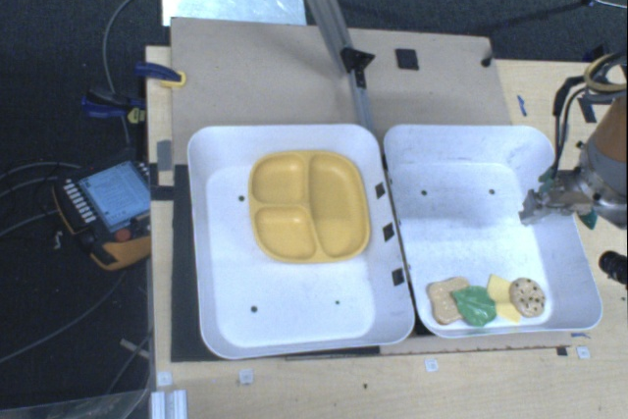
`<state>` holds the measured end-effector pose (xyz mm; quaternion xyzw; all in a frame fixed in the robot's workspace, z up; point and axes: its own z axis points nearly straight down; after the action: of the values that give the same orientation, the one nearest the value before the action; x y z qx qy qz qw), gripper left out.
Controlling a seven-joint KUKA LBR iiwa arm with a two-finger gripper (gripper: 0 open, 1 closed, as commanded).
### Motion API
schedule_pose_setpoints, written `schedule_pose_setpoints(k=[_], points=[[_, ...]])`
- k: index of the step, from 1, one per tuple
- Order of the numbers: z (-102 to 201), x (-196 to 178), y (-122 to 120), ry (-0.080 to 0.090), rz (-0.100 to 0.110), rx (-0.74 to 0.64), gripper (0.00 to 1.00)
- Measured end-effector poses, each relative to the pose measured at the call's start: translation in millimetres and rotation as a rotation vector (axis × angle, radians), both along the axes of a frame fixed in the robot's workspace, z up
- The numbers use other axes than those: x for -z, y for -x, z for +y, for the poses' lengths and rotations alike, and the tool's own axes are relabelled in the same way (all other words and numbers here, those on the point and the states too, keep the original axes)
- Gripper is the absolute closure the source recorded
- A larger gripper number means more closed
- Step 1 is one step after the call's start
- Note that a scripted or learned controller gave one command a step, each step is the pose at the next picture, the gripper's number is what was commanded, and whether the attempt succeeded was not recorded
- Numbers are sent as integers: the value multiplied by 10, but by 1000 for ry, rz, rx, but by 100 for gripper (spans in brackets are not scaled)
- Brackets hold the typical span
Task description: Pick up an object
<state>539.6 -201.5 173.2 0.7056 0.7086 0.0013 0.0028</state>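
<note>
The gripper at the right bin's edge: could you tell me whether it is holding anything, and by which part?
Nothing is held: the gripper hangs over the right bin with nothing between its fingers.

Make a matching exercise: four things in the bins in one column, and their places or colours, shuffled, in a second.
Things:
1. divided plate
2. round cookie
3. green piece
4. tool

Descriptions:
A. brown-speckled, right bin's near right corner
B. over the right bin's right edge
C. yellow, in the left bin
D. between the cracker and a yellow piece

Pairs: 1-C, 2-A, 3-D, 4-B
</note>
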Motion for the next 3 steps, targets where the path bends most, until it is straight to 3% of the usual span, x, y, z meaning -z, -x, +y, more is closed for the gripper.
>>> schedule_pose_setpoints(k=[1, 3], points=[[-4, -361, -16, 0, 0, -1, 100], [1082, -438, -49, -4, 3, -6, 100]])
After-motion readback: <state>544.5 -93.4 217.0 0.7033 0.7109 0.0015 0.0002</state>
